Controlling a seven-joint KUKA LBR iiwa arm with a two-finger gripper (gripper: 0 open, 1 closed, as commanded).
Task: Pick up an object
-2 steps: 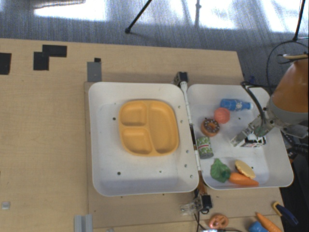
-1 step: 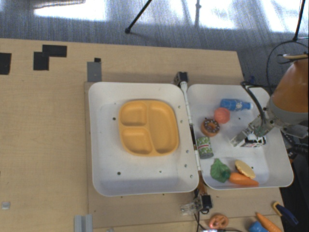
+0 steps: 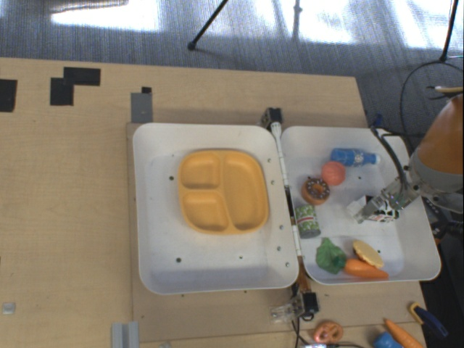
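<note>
The right bin (image 3: 417, 249) holds several small items: a blue bottle (image 3: 354, 156), a pinkish-orange ball (image 3: 333, 173), a chocolate donut (image 3: 316, 190), a green can (image 3: 307, 220), a green broccoli (image 3: 330, 256), a yellow wedge (image 3: 367, 252) and an orange carrot (image 3: 366, 269). My gripper (image 3: 378, 209) is low over the right side of this bin, reaching in from the right. A small black-and-white object (image 3: 388, 213) lies right at its tip. I cannot tell whether it is gripped.
The left bin (image 3: 156, 216) holds a yellow divided plate (image 3: 221, 191). A divider rail (image 3: 284, 187) runs between the bins. A pretzel-shaped toy (image 3: 328, 332) and an orange piece (image 3: 397, 335) lie on the bench in front of the right bin.
</note>
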